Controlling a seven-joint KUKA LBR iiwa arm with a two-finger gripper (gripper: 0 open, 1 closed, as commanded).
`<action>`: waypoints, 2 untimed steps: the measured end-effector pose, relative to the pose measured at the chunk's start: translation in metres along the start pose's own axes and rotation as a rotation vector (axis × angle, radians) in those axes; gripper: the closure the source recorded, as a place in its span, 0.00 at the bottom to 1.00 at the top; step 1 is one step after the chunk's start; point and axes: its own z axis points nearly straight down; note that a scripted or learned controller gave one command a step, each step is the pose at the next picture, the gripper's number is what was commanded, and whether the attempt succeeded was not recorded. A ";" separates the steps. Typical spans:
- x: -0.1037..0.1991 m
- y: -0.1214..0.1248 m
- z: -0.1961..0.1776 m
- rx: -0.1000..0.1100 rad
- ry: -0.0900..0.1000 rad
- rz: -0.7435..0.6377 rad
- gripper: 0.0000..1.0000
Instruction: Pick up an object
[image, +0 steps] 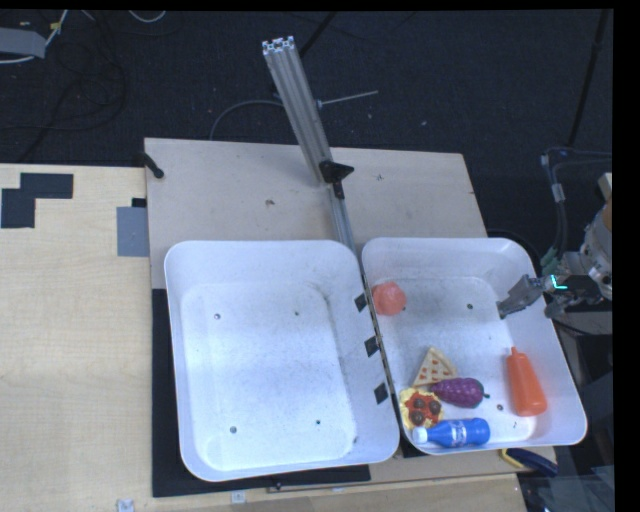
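The nearest candidate looks to be the orange plastic bottle with a narrow neck (524, 383), lying on the floor of the right-hand shallow white bin (470, 262) close to its right wall. Its long axis runs roughly along that wall, neck pointing away from the near rim. The grey two-finger gripper (520, 295) hangs at the bin's right edge, above the bottle in the view and a little apart from it; nothing sits between its fingers, though how wide they stand I cannot make out. So the bottle lies just toward the near rim from the gripper. Farther off are a pink-red ball (389, 297) by the divider and a cluster at the near rim: purple eggplant toy (460, 391), tan wedge (434, 367), blue bottle (458, 433).
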 end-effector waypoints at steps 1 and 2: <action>0.000 0.000 0.000 0.000 0.000 0.000 0.00; 0.003 -0.002 0.063 0.005 0.001 -0.001 0.00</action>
